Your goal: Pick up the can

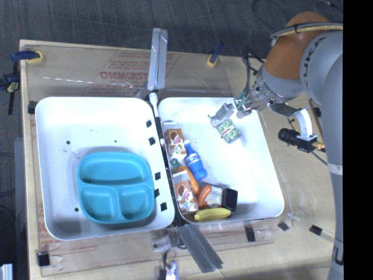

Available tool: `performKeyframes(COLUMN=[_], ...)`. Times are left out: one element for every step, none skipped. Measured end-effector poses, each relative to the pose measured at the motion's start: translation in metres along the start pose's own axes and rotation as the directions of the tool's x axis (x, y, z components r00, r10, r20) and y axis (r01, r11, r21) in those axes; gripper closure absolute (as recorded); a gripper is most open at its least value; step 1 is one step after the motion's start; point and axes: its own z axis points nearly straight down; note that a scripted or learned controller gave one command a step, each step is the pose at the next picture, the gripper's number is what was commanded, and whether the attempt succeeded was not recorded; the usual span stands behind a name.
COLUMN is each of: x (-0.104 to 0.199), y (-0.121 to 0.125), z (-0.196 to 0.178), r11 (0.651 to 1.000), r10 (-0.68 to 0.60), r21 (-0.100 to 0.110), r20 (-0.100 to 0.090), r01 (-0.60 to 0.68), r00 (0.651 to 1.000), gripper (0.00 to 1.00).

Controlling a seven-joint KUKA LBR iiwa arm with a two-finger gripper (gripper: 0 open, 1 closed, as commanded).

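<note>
Bins [58, 156]: both white. Left bin holds a light blue tray [115, 187]. Right bin: can [230, 131] with green-and-white label near the grey gripper [222, 116]; blue bottle [195, 163] with white cap; two brown-and-white cartons [175, 141]; yellow banana [212, 214] at the near edge; black block [229, 199]; orange piece [204, 192] beside it. Arm [315, 57] grey, orange band. Bench [87, 69] tan with red print. Blue clamps [23, 56] far left.
</note>
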Motion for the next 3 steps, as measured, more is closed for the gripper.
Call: performKeyframes(x=[-0.002, 0.003, 0.008], y=[0.018, 0.0, -0.017], z=[0.1, 0.115, 0.115], r11=[0.999, 1.0, 1.0], r10=[0.033, 0.023, -0.001], r21=[0.004, 0.003, 0.003], r20=[-0.002, -0.002, -0.002], r01=[-0.033, -0.023, 0.001], r00=[0.999, 1.0, 1.0], gripper=[0.0, 0.0, 0.0])
